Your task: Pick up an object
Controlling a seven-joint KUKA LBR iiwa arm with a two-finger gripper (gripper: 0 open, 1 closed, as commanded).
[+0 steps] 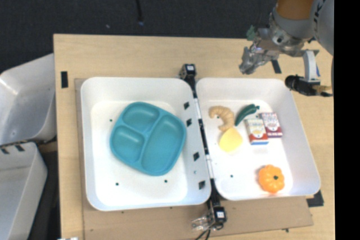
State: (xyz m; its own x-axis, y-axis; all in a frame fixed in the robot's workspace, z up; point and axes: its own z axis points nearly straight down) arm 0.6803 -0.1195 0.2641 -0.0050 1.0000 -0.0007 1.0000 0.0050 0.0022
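small orange pumpkin [271, 178], ribbed, green-stemmed

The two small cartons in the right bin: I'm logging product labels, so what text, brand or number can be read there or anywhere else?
No text is readable anywhere.
Left carton: blue and orange print, too blurred.
Right carton: red and white print, too blurred.

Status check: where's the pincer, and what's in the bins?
Pincer above bench, beyond right bin. Pumpkin, lemon, pepper, carton all lying there. Blue plate in left bin.
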